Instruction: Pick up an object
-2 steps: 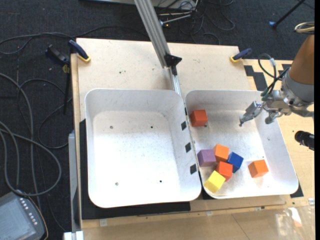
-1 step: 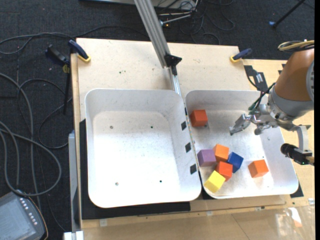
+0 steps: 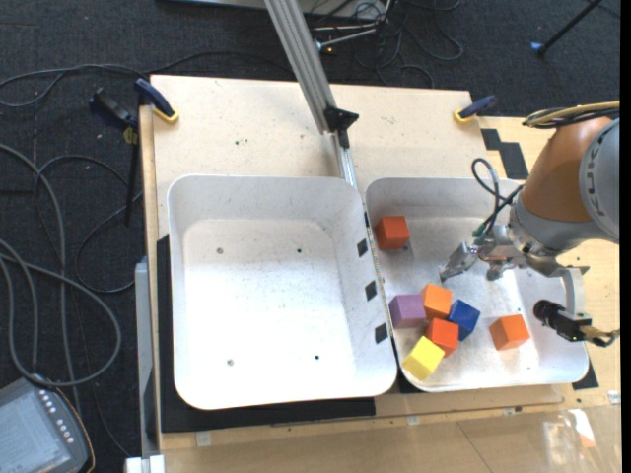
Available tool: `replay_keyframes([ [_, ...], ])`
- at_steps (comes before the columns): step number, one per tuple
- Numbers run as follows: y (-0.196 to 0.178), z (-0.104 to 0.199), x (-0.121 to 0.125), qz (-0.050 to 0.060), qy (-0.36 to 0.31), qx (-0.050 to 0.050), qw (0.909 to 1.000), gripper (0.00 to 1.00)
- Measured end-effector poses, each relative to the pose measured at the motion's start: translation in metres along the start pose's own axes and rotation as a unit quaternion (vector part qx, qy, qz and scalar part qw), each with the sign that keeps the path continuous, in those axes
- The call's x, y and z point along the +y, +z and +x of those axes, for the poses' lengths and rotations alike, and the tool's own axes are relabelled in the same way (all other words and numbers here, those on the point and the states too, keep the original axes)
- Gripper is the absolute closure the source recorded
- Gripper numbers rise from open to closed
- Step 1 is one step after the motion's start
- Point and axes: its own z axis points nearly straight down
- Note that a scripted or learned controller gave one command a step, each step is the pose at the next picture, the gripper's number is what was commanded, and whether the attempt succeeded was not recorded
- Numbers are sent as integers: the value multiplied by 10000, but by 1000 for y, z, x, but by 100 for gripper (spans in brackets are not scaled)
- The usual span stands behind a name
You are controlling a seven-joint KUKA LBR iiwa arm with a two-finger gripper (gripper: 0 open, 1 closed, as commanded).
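Item: orange block [image 3: 437,299], right bin [image 3: 473,193], touching purple block [image 3: 406,310] and blue block [image 3: 463,317]. I judge it light, rigid; grasp opposite flat faces. Gripper [image 3: 459,259] above, open, empty.

Two bins [image 3: 187,205] side by side, six blocks [image 3: 440,313] in right bin

The bench [image 3: 256,131] under me is pale speckled board. Two white bins sit directly on it, side by side and touching: the right bin [image 3: 567,368] lies below my gripper [image 3: 480,260], the left bin [image 3: 187,294] is well off to its side.
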Motion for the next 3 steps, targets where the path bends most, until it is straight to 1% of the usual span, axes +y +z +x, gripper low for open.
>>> replay_keyframes([
  [1,-14,-1,2,-37,5,-10,10000,100],
  [2,-77,4,2,-57,-14,-16,10000,100],
  [3,-111,4,3,-53,-17,-15,10000,100],
])
